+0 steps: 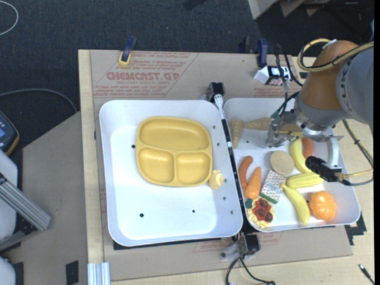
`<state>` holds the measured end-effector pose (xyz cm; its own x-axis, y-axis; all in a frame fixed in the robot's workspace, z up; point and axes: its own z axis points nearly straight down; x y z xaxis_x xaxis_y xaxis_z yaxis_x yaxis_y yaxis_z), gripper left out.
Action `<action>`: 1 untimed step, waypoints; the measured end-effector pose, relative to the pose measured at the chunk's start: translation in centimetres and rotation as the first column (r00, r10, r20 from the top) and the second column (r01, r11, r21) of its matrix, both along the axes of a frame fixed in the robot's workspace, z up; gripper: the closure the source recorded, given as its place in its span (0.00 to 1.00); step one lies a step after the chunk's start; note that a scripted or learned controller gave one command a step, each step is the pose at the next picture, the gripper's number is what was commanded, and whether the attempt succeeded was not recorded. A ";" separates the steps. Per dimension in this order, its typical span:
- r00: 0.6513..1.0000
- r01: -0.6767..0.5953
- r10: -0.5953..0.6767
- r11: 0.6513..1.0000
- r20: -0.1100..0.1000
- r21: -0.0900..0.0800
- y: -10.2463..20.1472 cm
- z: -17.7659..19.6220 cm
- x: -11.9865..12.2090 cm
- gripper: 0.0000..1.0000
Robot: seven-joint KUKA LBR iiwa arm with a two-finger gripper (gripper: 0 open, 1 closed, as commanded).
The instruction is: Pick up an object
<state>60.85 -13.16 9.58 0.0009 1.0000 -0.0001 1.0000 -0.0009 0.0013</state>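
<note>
Two white bins (119,218) are sitting on a cardboard-covered bench (160,70) over dark carpet (59,16). Toy food is lying in the right bin, a round tan biscuit (281,162) just below the gripper (279,136); its grip cannot be told. Smooth plastic bananas (303,183) are lying nearby.

The arm (341,82) runs off the right edge. Its wrist hides the gripper (279,136), so the fingers cannot be made out. Under the wrist, the right bin (249,108) loses its far corner, and an orange-red piece (307,146) shows only partly.
</note>
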 end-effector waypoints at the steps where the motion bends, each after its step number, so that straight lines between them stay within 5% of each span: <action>1: 1.000 -0.003 0.003 1.000 0.006 -0.002 0.6 5.9 0.8 1.00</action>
